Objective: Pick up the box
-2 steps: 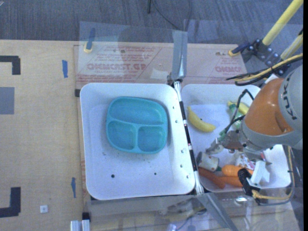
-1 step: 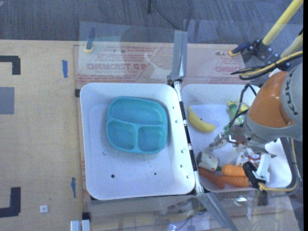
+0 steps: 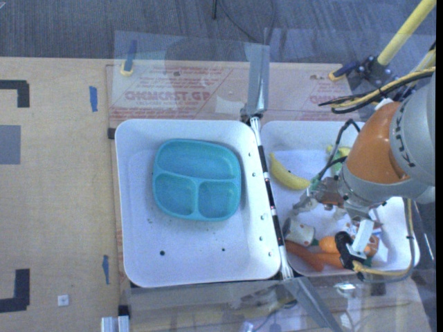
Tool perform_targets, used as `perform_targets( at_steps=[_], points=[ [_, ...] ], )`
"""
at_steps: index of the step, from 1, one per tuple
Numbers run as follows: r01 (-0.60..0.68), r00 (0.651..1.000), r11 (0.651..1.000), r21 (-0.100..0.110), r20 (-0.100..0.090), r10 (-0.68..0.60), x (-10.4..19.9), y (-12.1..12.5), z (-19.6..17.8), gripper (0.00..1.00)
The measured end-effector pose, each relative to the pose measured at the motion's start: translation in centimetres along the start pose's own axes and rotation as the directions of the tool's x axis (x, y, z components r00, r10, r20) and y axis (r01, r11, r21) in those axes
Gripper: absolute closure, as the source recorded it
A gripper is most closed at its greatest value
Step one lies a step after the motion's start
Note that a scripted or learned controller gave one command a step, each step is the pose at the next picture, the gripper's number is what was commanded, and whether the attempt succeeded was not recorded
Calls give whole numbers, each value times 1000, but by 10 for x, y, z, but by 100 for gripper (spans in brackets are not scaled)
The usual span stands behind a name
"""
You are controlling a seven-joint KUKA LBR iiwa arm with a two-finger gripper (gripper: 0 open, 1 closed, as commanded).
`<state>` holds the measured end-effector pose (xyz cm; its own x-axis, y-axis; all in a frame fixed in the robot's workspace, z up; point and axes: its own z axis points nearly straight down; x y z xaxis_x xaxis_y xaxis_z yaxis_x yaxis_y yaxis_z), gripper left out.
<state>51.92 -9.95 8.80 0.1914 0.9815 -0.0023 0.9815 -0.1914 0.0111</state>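
Pincer (image 3: 327, 200) over right bin (image 3: 299, 151), one banana (image 3: 286, 175), one teal plate (image 3: 197, 180)

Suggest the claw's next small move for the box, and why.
Probably nudge the claw toward the view's lower left to centre over the small white box before descending. The box seems to lie just off the claw, near the inner wall of its bin, beside an orange item.

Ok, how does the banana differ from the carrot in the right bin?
The banana is yellow and curved; the carrot is orange and straighter. The banana lies toward the back of the right bin, near its left wall; the carrot lies along the front edge. The carrot's right end is hidden under the arm. Both are long and lie flat.
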Motion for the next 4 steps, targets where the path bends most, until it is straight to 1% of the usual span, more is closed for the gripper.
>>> perform_targets(
  at_steps=[1,2,3,4],
  points=[
    [-246,969,969,-3,-3,246,-6,-34,-1,0],
    [-275,961,961,5,-1,275,-48,41,1,0],
    [-256,966,966,23,-25,257,-82,60,-2,0],
    [-253,967,967,10,-9,253,-86,62,-9,100]
  ],
)
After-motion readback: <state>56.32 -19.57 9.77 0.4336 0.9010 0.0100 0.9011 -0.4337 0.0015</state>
